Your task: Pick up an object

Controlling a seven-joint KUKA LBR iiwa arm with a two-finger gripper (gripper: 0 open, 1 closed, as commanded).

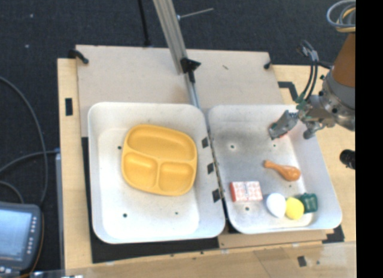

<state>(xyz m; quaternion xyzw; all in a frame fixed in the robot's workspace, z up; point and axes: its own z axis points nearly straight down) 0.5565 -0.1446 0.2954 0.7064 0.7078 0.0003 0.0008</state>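
Reaching in from the right of the camera view, the arm [342, 85] carries its gripper [294, 125] over the upper right part of the right bin [251, 121]. Two grey fingers show — one [280, 127] pointing left and down over the bin floor, the other [309, 131] near the bin's right rim. They stand spread apart, with nothing between them.

Right bin contents, all in the lower half:
- An orange drumstick-shaped toy [282, 170] lies tilted, just below the gripper and apart from it.
- A small red-and-white box [246, 191] lies flat near the bin's left wall.
- A white egg-shaped object [276, 204] sits right of the box, touching a yellow round object [294, 208].
- A dark green object [309, 201] sits just beside the yellow one, against the lower right corner; its kind cannot be told.

Left bin [108, 151] holds a yellow divided plate [160, 159] with three compartments, lying flat near the centre.

An aluminium rail [167, 20] runs from the top edge down to the gap between the bins. Both bins rest on a pale wooden bench [149, 73].
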